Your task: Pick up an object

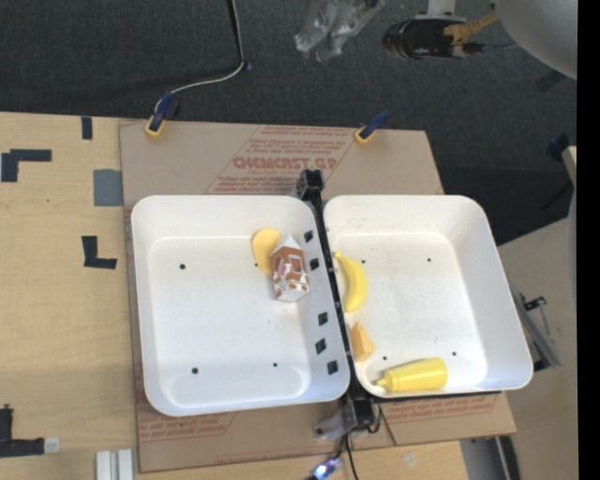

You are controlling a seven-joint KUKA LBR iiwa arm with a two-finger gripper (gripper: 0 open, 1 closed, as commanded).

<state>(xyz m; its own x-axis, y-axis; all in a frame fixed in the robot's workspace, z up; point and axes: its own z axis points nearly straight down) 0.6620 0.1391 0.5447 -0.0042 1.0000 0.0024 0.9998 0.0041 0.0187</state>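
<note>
The left bin [169, 309] holds a small yellow-orange piece [264, 246] and a white packet with brown print [291, 273], both close to the divider wall. Inside the right bin [469, 281] a banana [352, 281] lies along the left wall. A small orange wedge [361, 342] sits below it, and a yellow squeeze bottle [413, 375] lies on its side at the front edge. My gripper [328, 28] is a blurred grey shape high at the top of the view, beyond the bins and over the dark floor, far from every object.
Both bins rest on a cardboard sheet [281, 159] held by clamps [159, 120] on the wooden bench. A black divider strip [323, 291] runs between the bins. A cable [216, 80] trails across the dark floor behind.
</note>
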